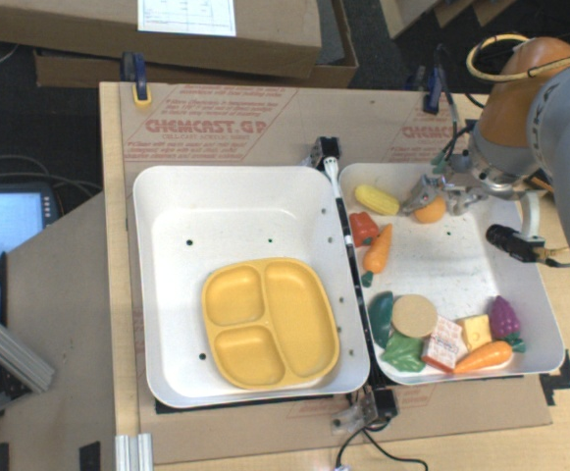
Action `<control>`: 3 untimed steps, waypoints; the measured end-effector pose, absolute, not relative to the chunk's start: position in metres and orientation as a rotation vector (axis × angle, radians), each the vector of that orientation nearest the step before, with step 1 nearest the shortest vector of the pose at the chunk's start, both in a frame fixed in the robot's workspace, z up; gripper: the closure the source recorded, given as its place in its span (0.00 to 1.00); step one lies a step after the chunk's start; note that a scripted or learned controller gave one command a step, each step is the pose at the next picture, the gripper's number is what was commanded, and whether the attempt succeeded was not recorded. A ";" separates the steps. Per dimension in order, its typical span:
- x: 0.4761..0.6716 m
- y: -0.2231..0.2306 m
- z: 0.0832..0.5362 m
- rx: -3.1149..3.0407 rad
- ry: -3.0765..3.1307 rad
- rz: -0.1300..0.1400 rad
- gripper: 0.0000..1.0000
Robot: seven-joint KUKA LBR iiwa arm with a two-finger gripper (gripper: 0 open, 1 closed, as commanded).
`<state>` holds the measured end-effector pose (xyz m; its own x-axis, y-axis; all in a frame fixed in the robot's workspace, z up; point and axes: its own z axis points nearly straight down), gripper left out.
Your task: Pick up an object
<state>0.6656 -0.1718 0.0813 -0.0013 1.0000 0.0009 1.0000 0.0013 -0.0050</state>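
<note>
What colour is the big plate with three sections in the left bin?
Yellow. The divided plate shows clearly in the camera view, lying in the left bin.

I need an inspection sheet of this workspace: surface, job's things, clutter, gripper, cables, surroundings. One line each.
Surface: brown board bearing two white bins, left bin and right bin.
Job's things: toy foods in the right bin, among them a yellow piece, an orange ball, a carrot and a purple piece.
Clutter: yellow divided tray in the left bin.
Gripper: gripper low at the orange ball; jaws unclear.
Cables: yellow loop above the arm; thin wire at the front edge.
Surroundings: screen at left; cardboard box behind.
</note>
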 end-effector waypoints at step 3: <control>0.632 -0.165 0.084 -2.221 -2.216 0.004 0.00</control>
<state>0.6323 -0.1653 0.0843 0.0024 1.0000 0.0010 1.0000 -0.0024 -0.0051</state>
